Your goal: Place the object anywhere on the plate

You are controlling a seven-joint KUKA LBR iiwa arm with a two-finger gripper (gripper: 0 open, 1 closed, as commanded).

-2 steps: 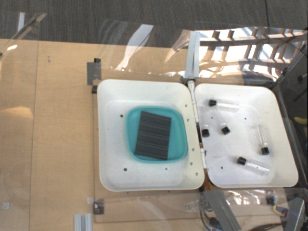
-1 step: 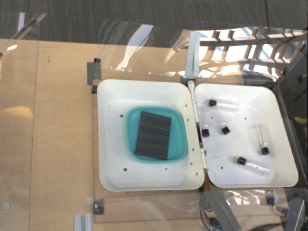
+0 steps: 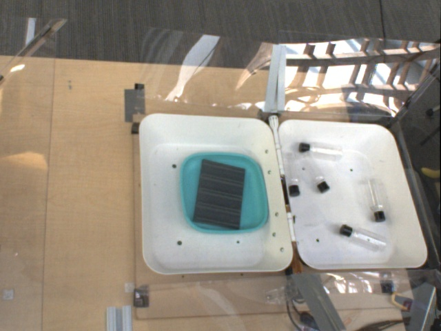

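**Already placed: dark block sits on plate**

Apparently done, judging by the layout. Gripper state: cannot tell. The ribbed dark block [image 3: 220, 194] lies flat in the middle of the teal plate [image 3: 257, 197], tilted slightly, inside the left bin [image 3: 158, 185]. Its central spot looks stable, no overhang. Several small clear vials with black caps [image 3: 375, 198] lie scattered in the right bin [image 3: 400, 247], well apart from the plate.

A pale wooden counter [image 3: 69, 185] fills the lower view, dark ribbed flooring [image 3: 172, 9] lies beyond its far edge, and bright glare [image 3: 331, 74] falls across the upper right.
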